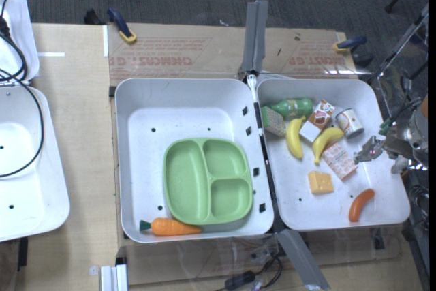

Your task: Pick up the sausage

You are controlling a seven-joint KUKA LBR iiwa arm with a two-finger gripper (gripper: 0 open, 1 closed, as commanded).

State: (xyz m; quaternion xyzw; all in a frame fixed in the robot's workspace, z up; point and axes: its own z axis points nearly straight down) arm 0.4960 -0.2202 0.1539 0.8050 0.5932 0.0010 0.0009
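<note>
The sausage (361, 204) is an orange-red link lying at a slant near the front right corner of the right bin (381, 218). My gripper (383, 159) hangs over that bin's right edge, up and to the right of the sausage and apart from it. Its two fingers stand open with nothing between them. Most of the arm is cut off by the view's right side.
The right bin also holds a green bottle (293, 108), two bananas (294, 138) (327, 142), a can (349, 123), a small carton (322, 112), a cheese wedge (321, 182) and a pink packet (339, 161). The left bin holds a green divided plate (208, 180) and a carrot (170, 227).
</note>
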